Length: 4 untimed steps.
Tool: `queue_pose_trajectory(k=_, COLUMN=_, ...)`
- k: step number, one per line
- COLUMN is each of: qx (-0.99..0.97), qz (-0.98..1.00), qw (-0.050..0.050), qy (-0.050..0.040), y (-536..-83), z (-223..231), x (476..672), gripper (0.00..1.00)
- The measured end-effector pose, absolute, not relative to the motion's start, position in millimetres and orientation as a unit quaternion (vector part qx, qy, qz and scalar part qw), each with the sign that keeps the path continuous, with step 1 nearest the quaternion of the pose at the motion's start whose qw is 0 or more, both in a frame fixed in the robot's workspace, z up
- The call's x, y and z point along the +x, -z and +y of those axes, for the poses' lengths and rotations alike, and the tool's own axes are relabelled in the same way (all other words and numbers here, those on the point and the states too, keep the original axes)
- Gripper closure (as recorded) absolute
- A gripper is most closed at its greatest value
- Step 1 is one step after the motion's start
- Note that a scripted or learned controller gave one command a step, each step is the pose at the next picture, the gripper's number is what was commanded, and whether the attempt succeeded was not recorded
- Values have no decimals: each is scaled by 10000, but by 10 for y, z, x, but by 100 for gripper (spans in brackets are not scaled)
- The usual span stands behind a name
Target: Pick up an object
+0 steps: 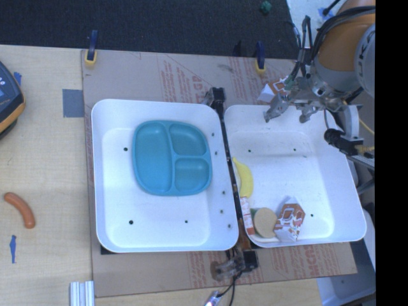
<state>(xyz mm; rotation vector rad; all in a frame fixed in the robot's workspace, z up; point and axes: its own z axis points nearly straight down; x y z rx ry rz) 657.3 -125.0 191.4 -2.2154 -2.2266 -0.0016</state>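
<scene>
Although the crumpled red-and-white paper carton [291,220] in the right white bin's [331,171] near corner looked light and crushable, best pinched across its folded body, the jaws [290,109] hung parted, grasping nothing, over the far edge.

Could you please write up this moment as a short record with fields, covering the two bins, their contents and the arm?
left bin: holds a blue divided plate
right bin: banana by its left wall; round tan piece and red-and-white carton near its front edge
gripper: above the right bin's far edge, open, nothing between its fingers
bench: sausage lying left of the bins
</scene>
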Motion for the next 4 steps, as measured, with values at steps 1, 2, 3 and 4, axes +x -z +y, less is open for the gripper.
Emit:
queue_pose_trajectory(k=1, qx=-7060, qz=-7082, qw=12, qy=-17, y=-1947, z=-1156, x=5700, gripper=0)
queue_pose_trajectory(k=2, qx=-7054, qz=-7088, qw=10, qy=-18, y=-1172, z=-1059, x=6203, gripper=0)
queue_pose_trajectory(k=3, qx=-7052, qz=-7091, qw=11, qy=-7, y=-1923, z=-133, x=6006, gripper=0)
queue_pose_trajectory(k=4, qx=-7059, qz=-7083, qw=11, qy=-20, y=-1915, z=-343, x=5560, gripper=0)
